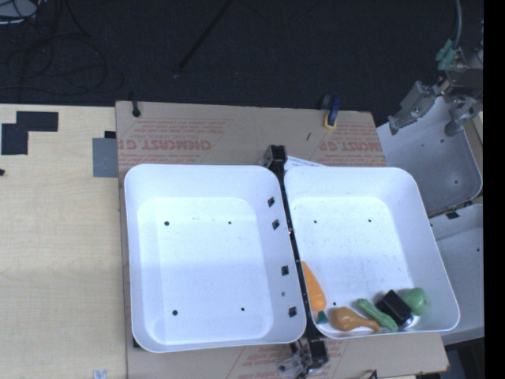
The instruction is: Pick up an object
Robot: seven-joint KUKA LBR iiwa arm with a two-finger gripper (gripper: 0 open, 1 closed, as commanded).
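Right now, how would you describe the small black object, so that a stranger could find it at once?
Look at the right white plastic bin, then at its near right corner, where a few small toys lie. The small black block lies there, between a green rounded toy and a long green piece. It is the one dark thing among bright ones.

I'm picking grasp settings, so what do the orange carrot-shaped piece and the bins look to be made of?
The orange carrot-shaped piece looks like smooth moulded plastic or rubber: uniform colour, soft sheen; which of the two I cannot tell. The right bin and left bin appear to be rigid white plastic, with rounded moulded corners and a matte to slightly glossy finish.
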